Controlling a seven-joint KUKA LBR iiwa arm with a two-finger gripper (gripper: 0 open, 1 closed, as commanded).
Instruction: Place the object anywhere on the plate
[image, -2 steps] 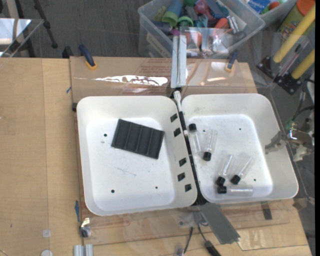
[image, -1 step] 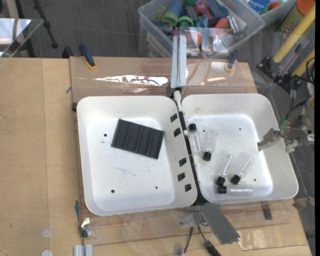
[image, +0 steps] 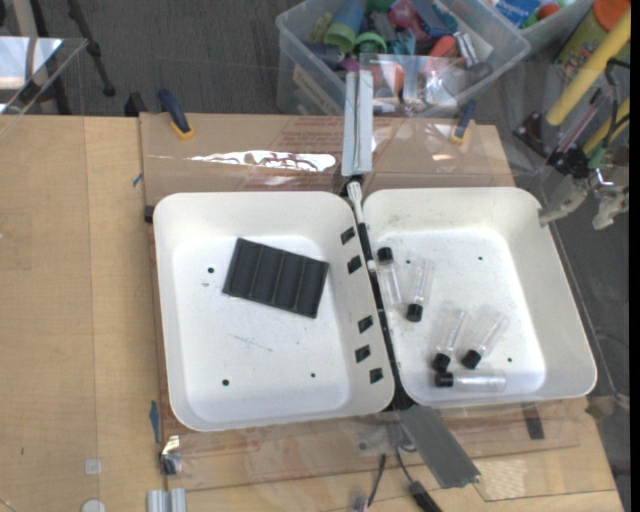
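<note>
Matt black ribbed plate (image: 276, 277); clear, perhaps plastic vials (image: 478, 335).

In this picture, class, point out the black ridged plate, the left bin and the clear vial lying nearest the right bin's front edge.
black ridged plate (image: 276, 277): camera view, centre of its top face.
left bin (image: 262, 388): camera view, bare floor near its front.
clear vial (image: 478, 379): camera view, middle of its clear body.

Arm (image: 598, 188) low at the far right.

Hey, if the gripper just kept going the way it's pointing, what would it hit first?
Probably the right bin, near its far right corner: the gripper appears aimed down-left at that rim. Depth is unclear, so this is a guess.
</note>
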